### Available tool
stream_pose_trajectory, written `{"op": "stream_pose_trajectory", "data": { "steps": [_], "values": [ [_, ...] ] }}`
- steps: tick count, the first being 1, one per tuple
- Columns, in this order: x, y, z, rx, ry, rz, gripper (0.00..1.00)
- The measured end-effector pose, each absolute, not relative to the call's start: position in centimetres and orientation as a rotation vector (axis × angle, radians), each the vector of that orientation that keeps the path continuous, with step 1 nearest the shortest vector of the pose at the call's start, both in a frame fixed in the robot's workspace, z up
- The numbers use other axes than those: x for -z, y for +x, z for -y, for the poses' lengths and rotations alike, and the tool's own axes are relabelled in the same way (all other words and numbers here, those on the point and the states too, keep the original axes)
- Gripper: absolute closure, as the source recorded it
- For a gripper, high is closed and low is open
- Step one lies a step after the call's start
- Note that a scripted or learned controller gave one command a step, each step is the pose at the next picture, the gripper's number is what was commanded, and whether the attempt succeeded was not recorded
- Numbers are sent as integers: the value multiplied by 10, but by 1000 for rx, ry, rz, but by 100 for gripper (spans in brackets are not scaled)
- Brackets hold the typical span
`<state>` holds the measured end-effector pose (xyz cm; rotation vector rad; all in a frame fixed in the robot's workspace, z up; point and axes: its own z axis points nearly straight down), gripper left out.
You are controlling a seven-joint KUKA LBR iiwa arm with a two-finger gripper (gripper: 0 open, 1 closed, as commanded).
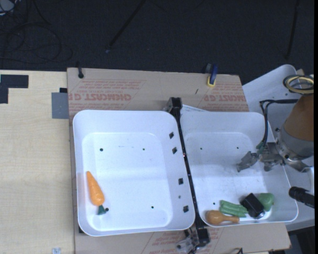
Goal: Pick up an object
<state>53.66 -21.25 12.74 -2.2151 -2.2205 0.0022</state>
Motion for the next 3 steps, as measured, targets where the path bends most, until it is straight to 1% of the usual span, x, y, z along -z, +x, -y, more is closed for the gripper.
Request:
{"op": "stream_pose_trajectory", "data": {
  "steps": [1, 2, 3],
  "values": [
    [-282, 569, 189, 12, -2225, 2236, 0],
    [-349, 608, 132, 7, -2218, 2234, 0],
    [-354, 619, 56, 2, -2211, 2229, 0]
  ]
}}
